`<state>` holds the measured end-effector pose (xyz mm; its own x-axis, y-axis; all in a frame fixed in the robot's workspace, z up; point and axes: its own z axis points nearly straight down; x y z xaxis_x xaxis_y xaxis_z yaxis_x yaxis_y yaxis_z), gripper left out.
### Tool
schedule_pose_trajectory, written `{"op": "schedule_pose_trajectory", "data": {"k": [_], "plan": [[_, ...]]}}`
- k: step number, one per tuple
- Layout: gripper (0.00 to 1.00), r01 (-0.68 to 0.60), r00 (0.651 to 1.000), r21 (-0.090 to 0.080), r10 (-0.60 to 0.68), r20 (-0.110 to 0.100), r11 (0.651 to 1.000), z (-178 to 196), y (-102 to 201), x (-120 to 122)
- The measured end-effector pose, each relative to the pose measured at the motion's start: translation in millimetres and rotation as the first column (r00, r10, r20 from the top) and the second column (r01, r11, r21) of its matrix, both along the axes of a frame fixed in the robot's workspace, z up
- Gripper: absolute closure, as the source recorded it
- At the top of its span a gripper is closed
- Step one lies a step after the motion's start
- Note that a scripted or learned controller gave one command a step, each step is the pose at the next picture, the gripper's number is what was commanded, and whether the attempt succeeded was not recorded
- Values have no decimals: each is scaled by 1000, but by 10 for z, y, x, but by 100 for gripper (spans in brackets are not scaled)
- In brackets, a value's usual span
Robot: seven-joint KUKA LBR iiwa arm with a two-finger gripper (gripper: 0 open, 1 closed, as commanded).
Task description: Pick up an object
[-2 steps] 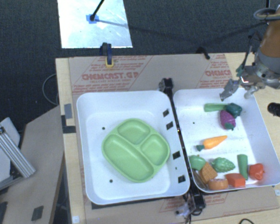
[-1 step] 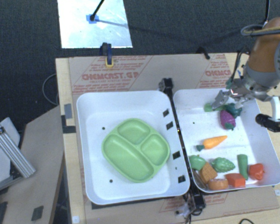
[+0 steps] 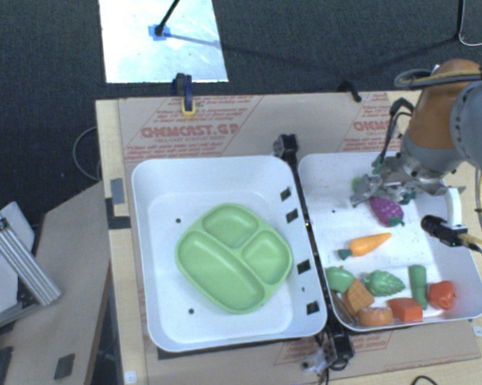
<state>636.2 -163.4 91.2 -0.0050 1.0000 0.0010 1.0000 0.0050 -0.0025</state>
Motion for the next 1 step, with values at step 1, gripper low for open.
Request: {"op": "schedule_pose_trajectory", "data": {"k": [1], "plan": [[0,0,1000,-1,0,4,1000,-61,5,10]]}}
